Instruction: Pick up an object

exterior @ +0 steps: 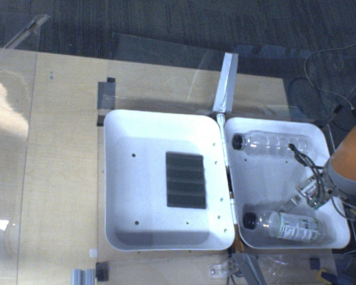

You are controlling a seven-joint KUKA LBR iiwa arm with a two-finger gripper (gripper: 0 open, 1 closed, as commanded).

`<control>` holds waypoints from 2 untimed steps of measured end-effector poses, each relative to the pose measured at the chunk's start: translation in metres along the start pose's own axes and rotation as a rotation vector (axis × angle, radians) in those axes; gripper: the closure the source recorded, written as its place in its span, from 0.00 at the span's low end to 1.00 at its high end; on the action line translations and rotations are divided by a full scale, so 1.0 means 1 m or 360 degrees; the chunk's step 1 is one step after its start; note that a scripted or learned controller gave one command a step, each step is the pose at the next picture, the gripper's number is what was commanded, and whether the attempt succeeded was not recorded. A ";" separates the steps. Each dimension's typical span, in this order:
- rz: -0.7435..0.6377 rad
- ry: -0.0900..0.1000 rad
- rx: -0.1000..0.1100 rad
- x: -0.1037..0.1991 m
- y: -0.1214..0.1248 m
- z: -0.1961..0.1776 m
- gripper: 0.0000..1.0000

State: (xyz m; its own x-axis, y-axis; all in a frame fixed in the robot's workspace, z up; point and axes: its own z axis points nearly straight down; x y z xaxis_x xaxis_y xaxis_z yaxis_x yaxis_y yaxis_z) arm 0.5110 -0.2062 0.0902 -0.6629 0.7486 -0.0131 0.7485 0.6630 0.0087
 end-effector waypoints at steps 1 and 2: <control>0.0242 0.0013 0.0006 0.069 0.100 -0.002 0.00; 0.0242 0.0005 -0.0004 0.067 0.102 -0.014 1.00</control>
